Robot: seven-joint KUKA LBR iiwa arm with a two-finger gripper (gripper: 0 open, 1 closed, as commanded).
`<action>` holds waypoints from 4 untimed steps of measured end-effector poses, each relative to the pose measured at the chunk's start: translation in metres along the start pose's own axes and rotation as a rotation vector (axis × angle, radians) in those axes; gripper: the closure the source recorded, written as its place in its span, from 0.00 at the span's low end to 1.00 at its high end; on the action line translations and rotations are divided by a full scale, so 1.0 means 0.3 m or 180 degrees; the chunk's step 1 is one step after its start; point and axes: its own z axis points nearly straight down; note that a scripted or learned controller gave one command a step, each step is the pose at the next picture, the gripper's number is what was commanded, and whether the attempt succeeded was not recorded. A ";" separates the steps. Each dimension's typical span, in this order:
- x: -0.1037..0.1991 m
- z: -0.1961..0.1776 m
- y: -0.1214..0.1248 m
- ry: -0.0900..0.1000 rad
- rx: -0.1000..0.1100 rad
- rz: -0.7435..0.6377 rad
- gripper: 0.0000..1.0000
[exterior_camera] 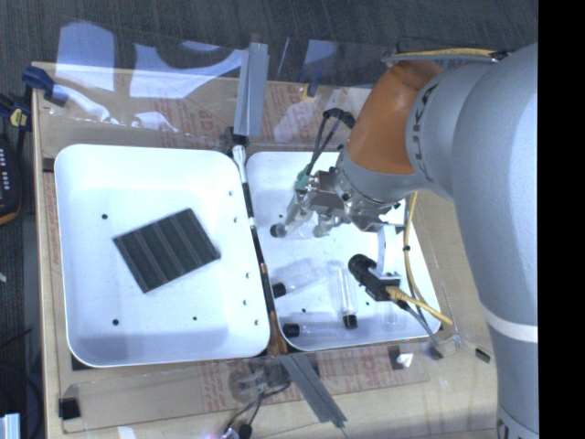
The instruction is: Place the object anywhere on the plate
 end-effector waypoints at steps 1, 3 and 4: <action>0.224 0.040 0.277 -0.0012 -0.0011 -0.0362 1.00; 0.751 -0.197 0.237 0.0003 -0.0013 -0.0520 1.00; 0.865 0.287 0.153 -0.0002 0.0005 0.0822 1.00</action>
